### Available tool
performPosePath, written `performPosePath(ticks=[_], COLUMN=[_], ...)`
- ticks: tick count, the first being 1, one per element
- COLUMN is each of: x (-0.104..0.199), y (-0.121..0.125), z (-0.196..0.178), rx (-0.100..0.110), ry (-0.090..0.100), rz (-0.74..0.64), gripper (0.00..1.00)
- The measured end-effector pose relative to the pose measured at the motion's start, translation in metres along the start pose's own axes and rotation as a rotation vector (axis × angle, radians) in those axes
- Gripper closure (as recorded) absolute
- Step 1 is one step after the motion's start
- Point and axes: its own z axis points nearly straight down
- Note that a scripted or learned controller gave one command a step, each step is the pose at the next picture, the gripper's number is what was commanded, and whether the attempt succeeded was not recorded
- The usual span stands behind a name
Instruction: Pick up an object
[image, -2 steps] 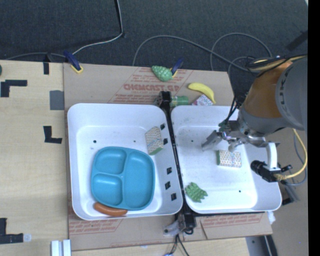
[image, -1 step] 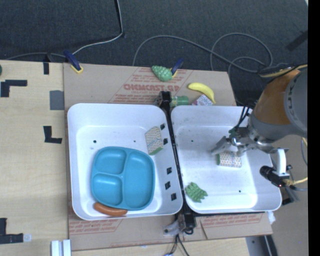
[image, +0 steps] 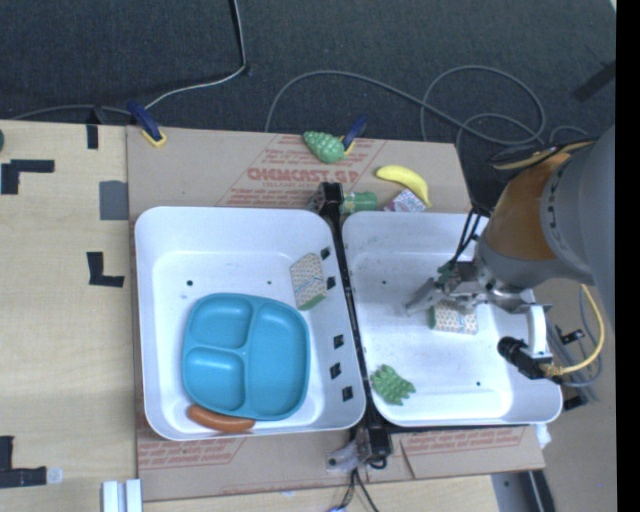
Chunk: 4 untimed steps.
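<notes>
My gripper (image: 452, 298) hangs low over the right bin (image: 520, 400), in its upper right part, on the grey arm with the orange band. Its fingers (image: 422, 298) are spread open. A small green-and-white checkered packet (image: 456, 320) lies on the bin floor just below and between them, and I cannot tell whether they touch it. A green leafy toy (image: 391, 384) rests near the front left corner of the same bin. In the left bin (image: 160, 250) there are a blue divided plate (image: 246, 356), an orange sausage (image: 220, 420) and another checkered packet (image: 308, 277).
Behind the bins, on the cardboard, lie a yellow banana (image: 403, 183), a green toy (image: 325, 146) and a small wrapper (image: 406, 203). A black divider clip strip (image: 338, 300) runs between the bins. Cables loop over the dark floor at the back.
</notes>
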Motion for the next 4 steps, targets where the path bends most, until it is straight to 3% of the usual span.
performPosePath(ticks=[1,2,3,4], x=[0.002,0.002,-0.06,-0.065], y=[0.003,0.003,0.047,0.006], z=[-0.012,-0.013,-0.055,-0.012], rx=[-0.008,-0.008,0.01,0.004], ry=[0.003,0.004,0.008,0.008], rz=[-0.002,-0.002,-0.003,-0.005], gripper=[1.0,0.0,0.0,0.0])
